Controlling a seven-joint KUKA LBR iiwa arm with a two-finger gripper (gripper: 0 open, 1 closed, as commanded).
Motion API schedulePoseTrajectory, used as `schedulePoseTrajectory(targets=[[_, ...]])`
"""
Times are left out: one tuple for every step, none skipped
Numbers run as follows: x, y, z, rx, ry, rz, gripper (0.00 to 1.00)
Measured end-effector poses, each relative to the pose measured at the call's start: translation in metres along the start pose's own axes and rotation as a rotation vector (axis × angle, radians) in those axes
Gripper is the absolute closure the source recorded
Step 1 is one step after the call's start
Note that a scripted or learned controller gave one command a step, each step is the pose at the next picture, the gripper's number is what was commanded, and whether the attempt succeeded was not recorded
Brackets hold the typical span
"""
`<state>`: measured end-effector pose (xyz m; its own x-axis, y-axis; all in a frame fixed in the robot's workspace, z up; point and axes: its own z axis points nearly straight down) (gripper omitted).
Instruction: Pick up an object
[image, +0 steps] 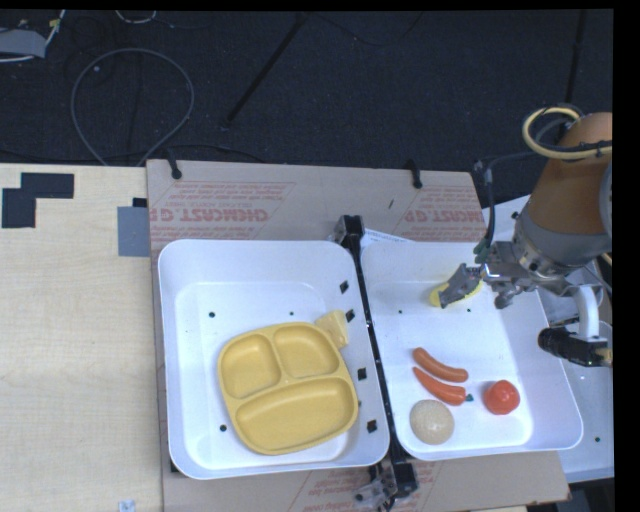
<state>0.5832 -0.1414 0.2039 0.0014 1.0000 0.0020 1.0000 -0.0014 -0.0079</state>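
Observation:
My gripper (483, 290) hangs over the upper part of the right bin (545, 420), its fingers spread apart, open. A small yellow thing (443, 296) lies just at the tip of the left finger (462, 284), outside the gap; whether they touch I cannot tell. Nearer the front of this bin lie two orange-red sausages (441, 364) (440, 386), side by side. A red tomato (502, 397) sits to their right, and a cream round thing (432, 421) rests at the front.
The left bin (190, 300) holds a yellow compartment plate (288, 385) with a small yellow piece (333, 327) at its upper right corner. A black divider (362, 330) separates the bins. Cardboard lies under both.

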Motion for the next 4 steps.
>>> schedulePoseTrajectory(targets=[[0.006,0.003,0.046,0.000,0.000,0.000,0.00],[0.007,0.012,0.104,0.000,0.000,-0.001,0.00],[0.006,0.012,0.091,-0.003,-0.001,0.003,1.00],[-0.004,0.016,0.034,-0.010,-0.003,0.002,1.00]])
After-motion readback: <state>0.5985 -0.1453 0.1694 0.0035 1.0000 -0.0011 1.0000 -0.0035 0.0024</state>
